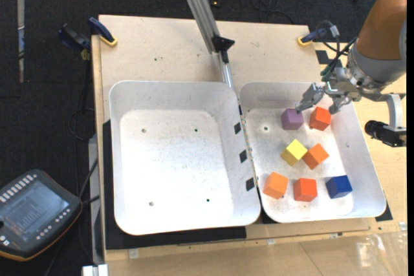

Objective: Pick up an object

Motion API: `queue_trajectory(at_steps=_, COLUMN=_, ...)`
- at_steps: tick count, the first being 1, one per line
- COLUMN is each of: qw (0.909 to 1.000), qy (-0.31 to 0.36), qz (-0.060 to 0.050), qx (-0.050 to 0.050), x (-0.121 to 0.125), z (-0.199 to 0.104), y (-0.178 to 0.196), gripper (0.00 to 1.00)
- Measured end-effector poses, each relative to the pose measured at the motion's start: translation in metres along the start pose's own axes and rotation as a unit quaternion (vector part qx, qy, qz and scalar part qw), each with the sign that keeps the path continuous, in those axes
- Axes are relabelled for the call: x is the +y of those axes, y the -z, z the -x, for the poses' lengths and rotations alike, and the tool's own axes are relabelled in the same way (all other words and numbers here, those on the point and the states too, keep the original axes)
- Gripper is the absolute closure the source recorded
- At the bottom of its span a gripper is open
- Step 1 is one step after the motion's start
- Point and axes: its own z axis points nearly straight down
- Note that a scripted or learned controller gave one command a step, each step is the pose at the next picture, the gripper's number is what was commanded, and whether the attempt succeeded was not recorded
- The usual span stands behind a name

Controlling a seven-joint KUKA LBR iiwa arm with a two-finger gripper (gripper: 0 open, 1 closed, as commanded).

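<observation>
Single fixed camera, high above the bench (162, 48), slanted downward, both bins (129, 100) framed

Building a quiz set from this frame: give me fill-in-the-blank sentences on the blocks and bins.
1. All the blocks lie in the ____ bin.
2. The pincer hovers nearest the ____ block and the orange block beside it.
3. The number of orange blocks in all is ____.
4. The blue block sits nearest the bin's front-____ corner.

Missing words: right; purple; four; right
</observation>
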Motion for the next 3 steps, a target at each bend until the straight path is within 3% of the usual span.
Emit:
queue_trajectory(at_steps=1, qw=1.0, qy=0.0, qz=0.002, qx=0.0, x=0.0, z=0.0, y=0.002, gripper=0.0)
queue_trajectory(at_steps=2, qw=1.0, qy=0.001, qz=0.0, qx=0.0, x=0.0, z=-0.011, y=-0.051, gripper=0.0)
queue_trajectory(at_steps=3, qw=1.0, qy=-0.002, qz=0.0, qx=0.0, x=0.004, z=-0.003, y=-0.107, gripper=0.0)
